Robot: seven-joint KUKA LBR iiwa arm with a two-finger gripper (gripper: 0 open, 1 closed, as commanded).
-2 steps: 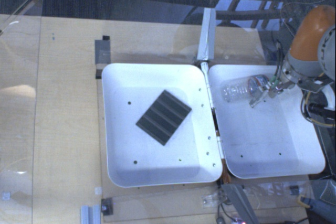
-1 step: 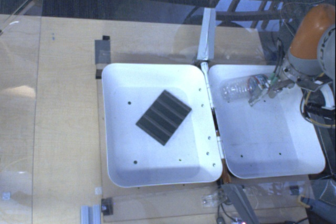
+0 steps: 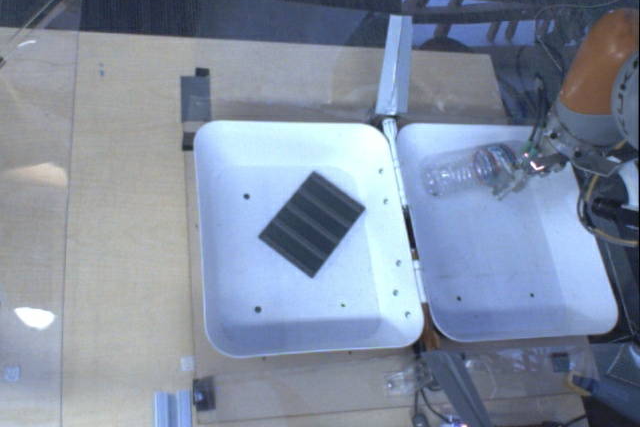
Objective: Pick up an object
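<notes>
A clear plastic bottle [image 3: 462,171] lies on its side in the back left part of the right bin [image 3: 520,300]. My gripper [image 3: 517,173] is low over that bin's back edge, right at the bottle's right end. The grey arm with its orange band [image 3: 597,65] comes in from the right above it. Whether the gripper touches the bottle is too small to make out. A dark grey ribbed rectangular pad [image 3: 312,223] lies flat and turned diagonally in the middle of the left bin [image 3: 230,305].
The two bins meet at a ridge [image 3: 405,225] down the middle. A metal post [image 3: 394,65] stands behind that ridge. Cables and brackets [image 3: 610,215] crowd the right bin's right side. Wooden bench [image 3: 100,215] stretches out to the left.
</notes>
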